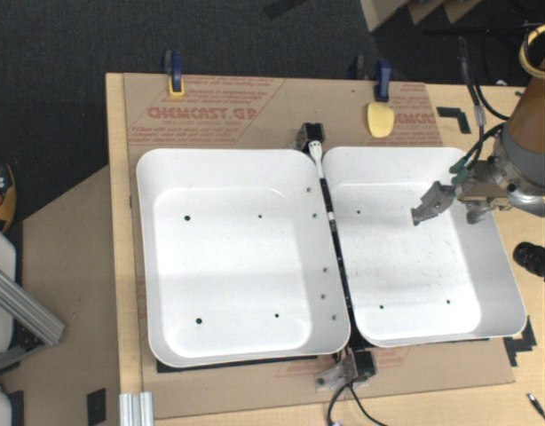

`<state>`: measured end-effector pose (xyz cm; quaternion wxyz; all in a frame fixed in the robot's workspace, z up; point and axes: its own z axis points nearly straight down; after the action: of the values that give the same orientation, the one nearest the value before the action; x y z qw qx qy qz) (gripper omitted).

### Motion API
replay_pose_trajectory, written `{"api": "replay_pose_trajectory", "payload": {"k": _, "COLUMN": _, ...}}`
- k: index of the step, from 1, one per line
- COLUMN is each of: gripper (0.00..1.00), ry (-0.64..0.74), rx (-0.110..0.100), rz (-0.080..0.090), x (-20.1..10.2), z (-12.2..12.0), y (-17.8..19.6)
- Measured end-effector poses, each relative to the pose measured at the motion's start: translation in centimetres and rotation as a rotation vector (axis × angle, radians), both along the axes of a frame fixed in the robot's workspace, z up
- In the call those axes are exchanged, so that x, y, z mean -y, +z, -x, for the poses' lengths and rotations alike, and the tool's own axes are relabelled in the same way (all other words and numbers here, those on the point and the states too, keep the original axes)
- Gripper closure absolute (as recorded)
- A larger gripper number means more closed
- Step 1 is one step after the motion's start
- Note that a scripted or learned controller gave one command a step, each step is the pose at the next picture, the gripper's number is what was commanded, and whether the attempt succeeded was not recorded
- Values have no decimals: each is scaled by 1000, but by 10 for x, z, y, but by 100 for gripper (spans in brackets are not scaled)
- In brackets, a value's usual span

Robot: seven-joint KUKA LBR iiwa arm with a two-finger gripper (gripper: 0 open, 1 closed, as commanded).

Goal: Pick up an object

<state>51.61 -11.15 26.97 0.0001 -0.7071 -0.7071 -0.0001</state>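
The arm [526,145] is cut off by the picture's right edge, so just its wrist and orange-brown band show, with dark cables looping over them. The claw [428,206] reads as a small grey wedge pointing left and downward over the far right part of the right bin [406,282]. At this slant its tip is a blur against the white floor. Whether it is spread or clenched cannot be made out, nor whether it touches the bin or hangs above it, and nothing can be seen gripped in it. The one loose-looking thing is a pale yellow piece [380,119] on the brown cardboard sheet [210,105], just beyond the right bin's far rim and under a blue clamp [383,72]. What it is cannot be told. The left bin [228,264] lies beside the right one, their rims touching.
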Motion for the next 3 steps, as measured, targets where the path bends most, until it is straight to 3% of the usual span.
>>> {"api": "replay_pose_trajectory", "payload": {"k": 1, "gripper": 0, "ry": 3, "rx": 22, "rz": 4, "x": -14, "z": 37, "y": 249}}
{"api": "replay_pose_trajectory", "payload": {"k": 2, "gripper": 0, "ry": 9, "rx": -10, "rz": -2, "x": -92, "z": 37, "y": 153}}
{"api": "replay_pose_trajectory", "payload": {"k": 3, "gripper": 100, "ry": 1, "rx": 6, "rz": 1, "x": -87, "z": 36, "y": 169}}
